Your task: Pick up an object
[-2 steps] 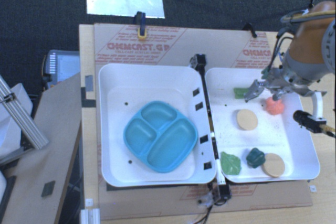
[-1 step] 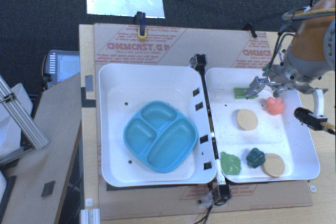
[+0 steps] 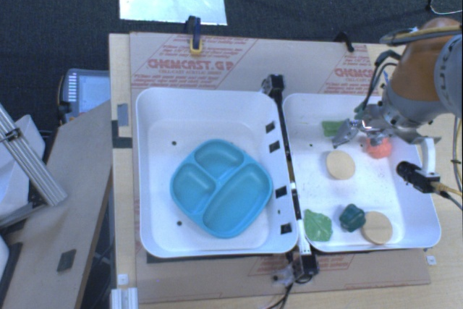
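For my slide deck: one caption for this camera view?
Gripper hovers over right bin of small objects; blue divided plate in left bin.

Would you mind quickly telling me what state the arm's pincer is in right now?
Pincer: cannot be told; it hangs low over the right white bin, between the green piece and the orange-pink object.

My arm (image 3: 423, 79) is grey with an orange band. Both bins (image 3: 210, 101) are white; the left one holds a light blue divided plate (image 3: 221, 188). In the right I see two tan discs (image 3: 341, 165), a green leafy piece (image 3: 317, 225), a teal lump (image 3: 352, 217), a salmon-orange piece (image 3: 379, 148) and another green bit (image 3: 333, 128).
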